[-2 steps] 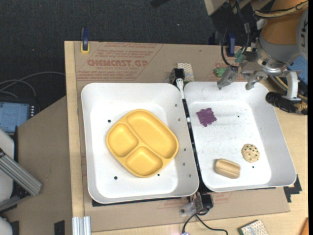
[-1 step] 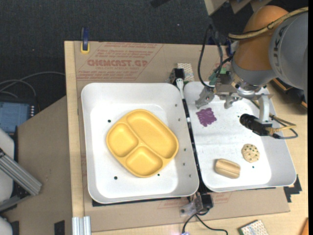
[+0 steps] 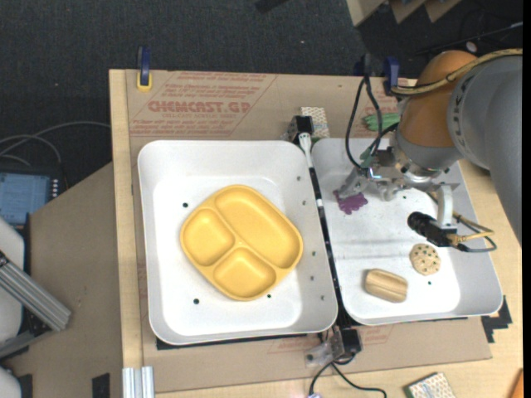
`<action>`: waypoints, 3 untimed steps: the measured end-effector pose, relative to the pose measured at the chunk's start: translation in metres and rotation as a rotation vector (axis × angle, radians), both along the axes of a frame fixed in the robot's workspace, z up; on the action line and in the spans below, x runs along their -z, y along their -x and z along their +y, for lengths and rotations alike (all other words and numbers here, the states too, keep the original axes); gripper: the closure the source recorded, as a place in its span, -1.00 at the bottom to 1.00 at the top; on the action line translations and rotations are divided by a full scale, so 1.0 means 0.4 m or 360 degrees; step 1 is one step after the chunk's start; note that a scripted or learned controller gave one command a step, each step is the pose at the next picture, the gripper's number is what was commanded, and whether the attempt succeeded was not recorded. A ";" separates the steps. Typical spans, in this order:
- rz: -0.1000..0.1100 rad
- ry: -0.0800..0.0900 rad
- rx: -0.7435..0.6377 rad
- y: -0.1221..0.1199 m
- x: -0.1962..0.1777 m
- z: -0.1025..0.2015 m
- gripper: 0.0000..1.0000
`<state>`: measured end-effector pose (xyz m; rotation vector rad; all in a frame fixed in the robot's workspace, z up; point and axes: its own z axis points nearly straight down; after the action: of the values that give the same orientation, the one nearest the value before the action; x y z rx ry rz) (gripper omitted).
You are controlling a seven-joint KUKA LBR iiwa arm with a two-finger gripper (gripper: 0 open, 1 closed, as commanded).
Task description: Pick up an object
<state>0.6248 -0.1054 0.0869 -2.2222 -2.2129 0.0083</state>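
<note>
1. Over the right bin [image 3: 477,301] the hand [image 3: 371,178] hung low beside a small purple object [image 3: 353,201], likely its target; whether it was released or clenched, I could not tell.
2. Nearer the bin's front lay a speckled cookie [image 3: 425,259] and a tan bread roll [image 3: 386,285], well apart and easy to single out.
3. A yellow divided plate [image 3: 241,241] sat in the left bin [image 3: 158,222], out of the arm's way.
</note>
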 end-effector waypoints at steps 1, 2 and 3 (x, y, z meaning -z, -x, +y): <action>-0.0004 -0.0003 -0.0004 0.067 0.007 0.028 -1.00; -0.0021 0.0003 -0.0008 -0.036 0.005 0.019 -1.00; -0.0005 -0.0002 -0.0003 0.060 0.006 0.034 -1.00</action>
<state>0.6008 -0.0918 0.0845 -2.2208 -2.2159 0.0037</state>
